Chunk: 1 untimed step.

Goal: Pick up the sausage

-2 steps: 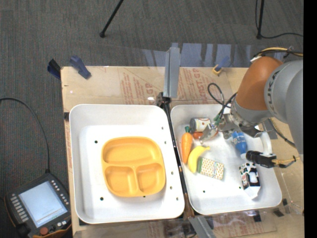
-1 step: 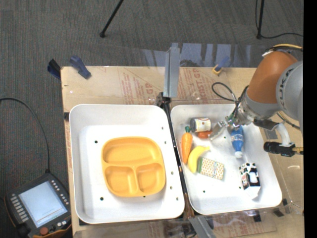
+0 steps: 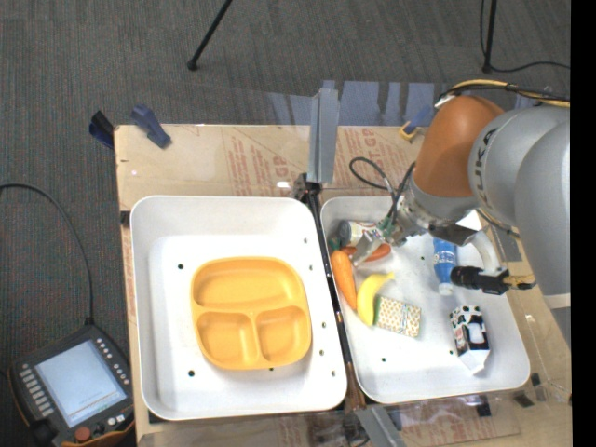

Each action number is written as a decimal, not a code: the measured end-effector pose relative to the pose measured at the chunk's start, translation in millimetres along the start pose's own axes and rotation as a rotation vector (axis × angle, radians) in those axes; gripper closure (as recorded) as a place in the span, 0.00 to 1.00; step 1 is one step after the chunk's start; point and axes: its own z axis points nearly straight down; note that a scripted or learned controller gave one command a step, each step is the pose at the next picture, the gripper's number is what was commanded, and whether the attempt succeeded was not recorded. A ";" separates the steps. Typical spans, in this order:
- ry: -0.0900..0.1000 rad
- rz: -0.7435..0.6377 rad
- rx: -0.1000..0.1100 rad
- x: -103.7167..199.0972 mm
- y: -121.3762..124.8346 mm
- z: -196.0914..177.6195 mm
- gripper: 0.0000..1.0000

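Even, bright overhead light, soft shadows, mild glare on white bins, slightly soft focus.

The end effector is low in the right bin, above a carrot and banana. A yellow tray lies in the left bin.

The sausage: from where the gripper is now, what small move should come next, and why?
Probably a short, slow descent. The gripper is low at the left end of the right bin, over a crowded pile. A reddish piece there, possibly the sausage, lies under it, close to the carrot and banana. Nothing shows held yet.
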 end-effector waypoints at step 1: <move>0.003 0.001 0.003 0.2 -0.4 -8.1 1.00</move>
